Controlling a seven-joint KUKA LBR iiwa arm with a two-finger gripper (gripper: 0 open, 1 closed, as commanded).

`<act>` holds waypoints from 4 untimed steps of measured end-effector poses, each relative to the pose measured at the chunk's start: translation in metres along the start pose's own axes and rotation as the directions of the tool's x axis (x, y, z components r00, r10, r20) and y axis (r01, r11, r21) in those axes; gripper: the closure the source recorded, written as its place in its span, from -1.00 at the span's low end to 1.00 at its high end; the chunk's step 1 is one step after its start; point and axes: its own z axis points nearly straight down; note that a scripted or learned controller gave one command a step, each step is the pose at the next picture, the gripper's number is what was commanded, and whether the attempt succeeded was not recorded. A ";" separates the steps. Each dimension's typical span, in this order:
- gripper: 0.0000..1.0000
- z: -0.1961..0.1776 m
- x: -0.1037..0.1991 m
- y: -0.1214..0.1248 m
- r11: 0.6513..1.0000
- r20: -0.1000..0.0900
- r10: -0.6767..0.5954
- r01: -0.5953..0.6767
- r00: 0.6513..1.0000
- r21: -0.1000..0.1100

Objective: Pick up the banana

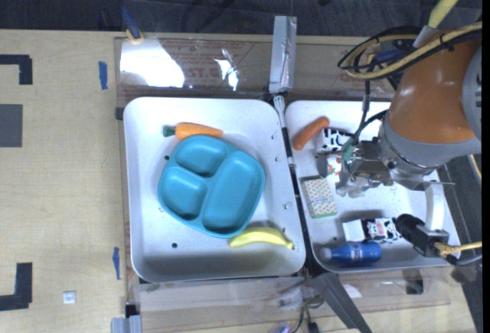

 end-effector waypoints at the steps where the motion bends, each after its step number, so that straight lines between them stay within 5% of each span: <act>1: 1.00 -0.030 0.095 -0.009 1.000 0.000 -0.002 0.002 1.000 -0.007; 2: 1.00 -0.098 0.182 -0.005 0.999 0.003 -0.048 0.048 0.999 -0.006; 3: -1.00 -0.098 0.182 -0.005 0.999 0.003 -0.048 0.048 0.999 -0.006; 4: -1.00 -0.180 0.243 -0.019 1.000 0.004 -0.002 0.002 1.000 -0.008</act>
